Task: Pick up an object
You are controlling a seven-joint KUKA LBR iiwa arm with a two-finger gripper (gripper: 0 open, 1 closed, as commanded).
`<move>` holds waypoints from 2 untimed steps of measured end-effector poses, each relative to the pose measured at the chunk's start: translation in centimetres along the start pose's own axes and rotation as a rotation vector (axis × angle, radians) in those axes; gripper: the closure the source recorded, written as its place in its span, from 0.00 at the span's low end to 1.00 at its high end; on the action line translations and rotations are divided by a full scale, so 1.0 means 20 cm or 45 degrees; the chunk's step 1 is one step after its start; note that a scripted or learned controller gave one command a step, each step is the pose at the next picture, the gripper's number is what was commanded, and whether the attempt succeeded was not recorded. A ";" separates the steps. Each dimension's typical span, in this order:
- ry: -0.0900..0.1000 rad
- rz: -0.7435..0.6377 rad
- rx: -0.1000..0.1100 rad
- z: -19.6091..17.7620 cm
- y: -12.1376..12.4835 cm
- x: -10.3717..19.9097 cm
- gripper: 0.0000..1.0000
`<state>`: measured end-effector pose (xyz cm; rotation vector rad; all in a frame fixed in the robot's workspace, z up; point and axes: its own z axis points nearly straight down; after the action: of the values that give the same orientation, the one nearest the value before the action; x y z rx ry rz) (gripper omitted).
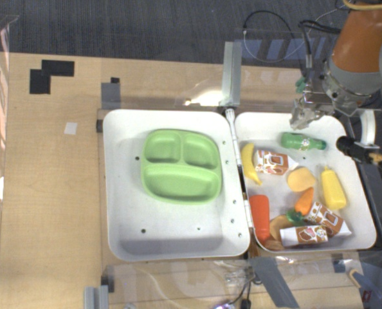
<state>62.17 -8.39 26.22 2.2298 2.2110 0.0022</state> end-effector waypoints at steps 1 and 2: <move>0.000 0.001 0.000 0.00 0.00 0.00 0.00; 0.000 -0.028 0.001 0.61 0.03 -0.21 0.00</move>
<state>62.83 -12.68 14.04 2.2059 2.2352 0.0015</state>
